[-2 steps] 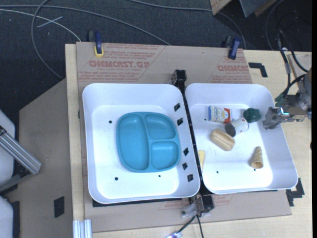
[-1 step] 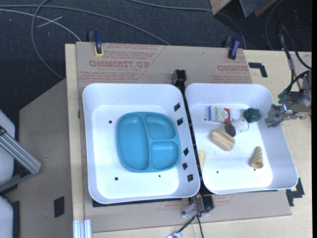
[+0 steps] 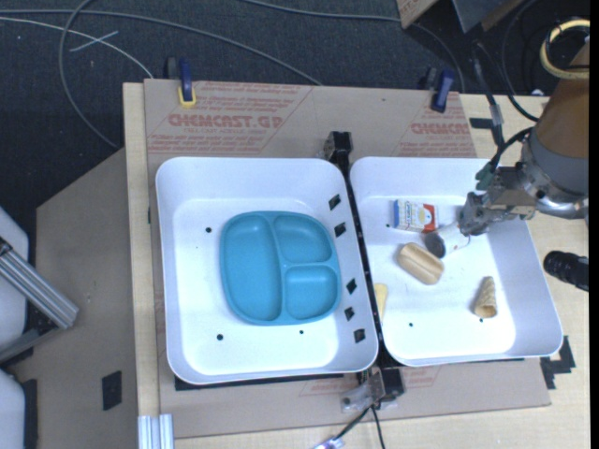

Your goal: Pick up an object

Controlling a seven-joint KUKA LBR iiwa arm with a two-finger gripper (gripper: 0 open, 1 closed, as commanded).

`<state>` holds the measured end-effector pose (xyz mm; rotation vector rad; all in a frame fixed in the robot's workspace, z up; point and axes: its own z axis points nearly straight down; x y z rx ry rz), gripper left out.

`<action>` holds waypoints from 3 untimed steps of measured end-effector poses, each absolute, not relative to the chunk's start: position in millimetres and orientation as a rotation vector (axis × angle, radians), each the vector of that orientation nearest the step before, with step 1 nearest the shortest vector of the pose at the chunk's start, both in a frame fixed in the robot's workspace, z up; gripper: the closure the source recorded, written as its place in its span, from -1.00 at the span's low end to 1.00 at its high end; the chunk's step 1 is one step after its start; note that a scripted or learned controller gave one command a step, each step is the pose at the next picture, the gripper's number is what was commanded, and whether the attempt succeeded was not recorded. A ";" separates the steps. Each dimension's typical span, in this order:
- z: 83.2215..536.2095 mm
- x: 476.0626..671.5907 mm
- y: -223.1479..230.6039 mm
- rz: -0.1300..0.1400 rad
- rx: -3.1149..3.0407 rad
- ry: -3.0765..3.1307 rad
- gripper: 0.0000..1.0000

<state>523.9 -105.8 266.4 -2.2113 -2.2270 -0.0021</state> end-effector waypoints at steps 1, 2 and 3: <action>250.1 523.6 -50.7 0.000 -2.211 -2.225 1.00; 255.7 526.8 1.2 -0.003 -2.214 -2.228 1.00; 253.0 524.0 46.7 0.000 -2.212 -2.225 1.00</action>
